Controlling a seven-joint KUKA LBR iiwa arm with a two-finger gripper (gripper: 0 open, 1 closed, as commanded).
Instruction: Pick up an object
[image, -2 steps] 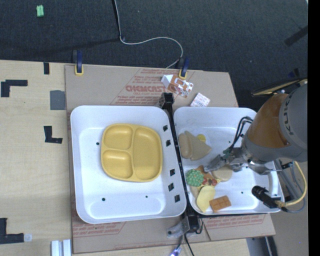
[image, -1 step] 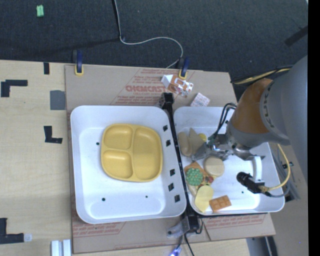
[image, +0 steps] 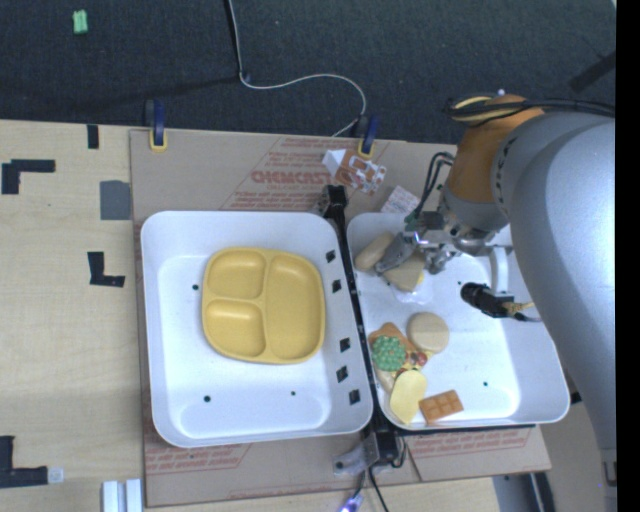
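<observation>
Scanning from the near rim, I see a small orange waffle-textured square (image: 441, 405), a pale yellow oval piece (image: 406, 394), a green-dotted round cookie (image: 388, 351) and a beige round disc (image: 428, 331) clustered in the right white bin (image: 520, 385) — loose picking stock, I'd judge. Left, a yellow three-compartment plastic plate (image: 264, 304) lies in the other white bin (image: 175, 330). Farther back, the gripper (image: 420, 250) sits low over tan bread-like pieces (image: 388, 262), wrist angled down — whether it grips anything, I can't tell.
</observation>
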